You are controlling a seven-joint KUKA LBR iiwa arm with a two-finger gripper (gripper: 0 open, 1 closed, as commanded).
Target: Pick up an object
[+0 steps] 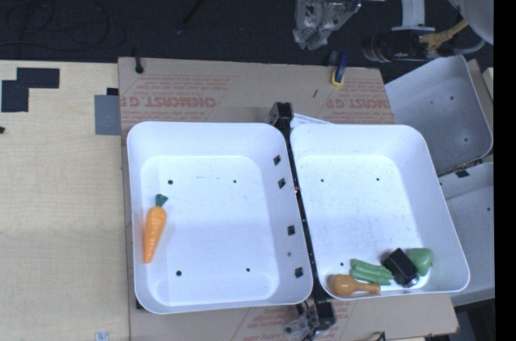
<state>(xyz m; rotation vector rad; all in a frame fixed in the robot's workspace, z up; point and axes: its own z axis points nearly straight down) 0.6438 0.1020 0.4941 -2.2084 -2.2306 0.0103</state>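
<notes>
Two bins: left bin (205, 139), right bin (363, 139). One carrot (153, 228) by left bin's left edge. Four items in right bin's front corner. Gripper (316, 29) raised beyond bins, touching nothing; finger state unclear.

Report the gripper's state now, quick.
Gripper: cannot be told whether open or closed; it hangs above the bench behind both bins, with nothing seen in it.
</notes>
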